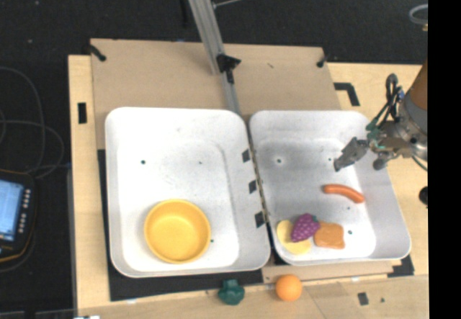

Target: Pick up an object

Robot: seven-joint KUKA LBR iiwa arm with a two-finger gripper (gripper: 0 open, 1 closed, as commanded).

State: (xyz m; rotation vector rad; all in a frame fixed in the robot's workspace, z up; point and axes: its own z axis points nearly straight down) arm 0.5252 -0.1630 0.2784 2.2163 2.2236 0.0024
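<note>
My gripper [364, 155] hangs over the right bin [302, 130], near its right side, open with nothing between its fingers. Just below it in that bin lies an orange carrot-like stick [343, 193]. At the bin's front sit a purple grape bunch [305, 225] on a pale yellow piece [289, 238], and next to them an orange bread-like piece [330, 236]. A yellow bowl [177, 230] rests in the front of the left bin [173, 137].
A metal pole [205, 15] slants up from between the bins at the back. On the bench in front of the bins lie an orange ball [288, 287] and a small green object [230, 292]. A screen device [13, 213] sits at the far left.
</note>
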